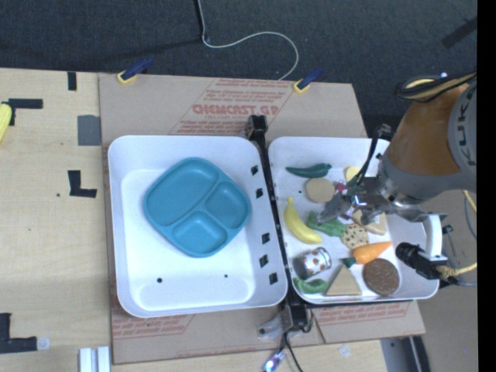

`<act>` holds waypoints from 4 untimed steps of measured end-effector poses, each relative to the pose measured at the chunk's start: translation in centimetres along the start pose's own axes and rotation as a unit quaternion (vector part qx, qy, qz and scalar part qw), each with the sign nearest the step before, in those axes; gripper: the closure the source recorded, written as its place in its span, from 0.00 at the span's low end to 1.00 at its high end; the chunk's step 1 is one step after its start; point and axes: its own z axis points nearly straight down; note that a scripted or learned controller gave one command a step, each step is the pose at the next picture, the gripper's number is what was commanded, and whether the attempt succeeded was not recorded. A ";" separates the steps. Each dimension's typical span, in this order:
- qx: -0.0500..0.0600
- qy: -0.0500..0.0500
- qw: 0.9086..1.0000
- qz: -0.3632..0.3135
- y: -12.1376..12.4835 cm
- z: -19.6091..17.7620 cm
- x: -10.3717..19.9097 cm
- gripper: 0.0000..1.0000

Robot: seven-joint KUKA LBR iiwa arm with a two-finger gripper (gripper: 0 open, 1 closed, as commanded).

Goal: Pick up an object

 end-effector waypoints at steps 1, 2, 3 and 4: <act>0.002 0.001 1.000 -0.001 -2.9 0.5 5.7 0.00; 0.002 0.001 1.000 -0.001 -2.8 -0.4 5.5 1.00; -0.005 0.001 1.000 -0.005 -3.5 -13.2 15.2 1.00; -0.004 0.000 1.000 -0.003 -3.5 -21.9 19.2 1.00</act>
